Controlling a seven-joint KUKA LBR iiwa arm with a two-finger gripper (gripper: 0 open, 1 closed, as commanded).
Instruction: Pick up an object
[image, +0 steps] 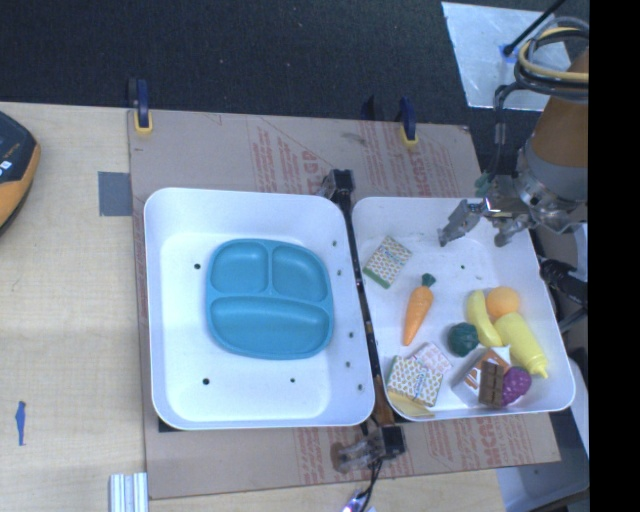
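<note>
The picking has not got going yet, as far as I can judge; the gripper (480, 222) hangs over the far part of the right bin (455, 205), its jaws spread apart with nothing between them, one dark finger reaching left toward the bin's middle and the other on the right side under the wrist. The arm (560, 130) comes in from the right, its orange band showing above the wrist.

Every candidate object lies in that right bin; the carrot (417, 311) sits near the middle, tilted with its green top toward the far side, well clear of the jaws; a small patterned packet (388, 261) lies to its left, close to the bin's left wall; a dark green ball (462, 338) rests just right of the carrot's tip. Along the right side a banana (480, 318), an orange fruit (503, 299) and a yellow bottle-shaped piece (525, 343) crowd together, touching or nearly so; at the near edge a checked packet (418, 375) lies over a pale flat piece, with a brown block (489, 380) and a purple fruit (515, 383) beside it.

The left bin (160, 300) holds a blue divided plate (268, 298), lying flat in its middle; it looks untouched.

So what is left is all of it, to my eye: settling on one item, coming down over it, closing, and lifting; the nearest things to the jaws are the small patterned packet and the carrot, though neither is under them now.
</note>
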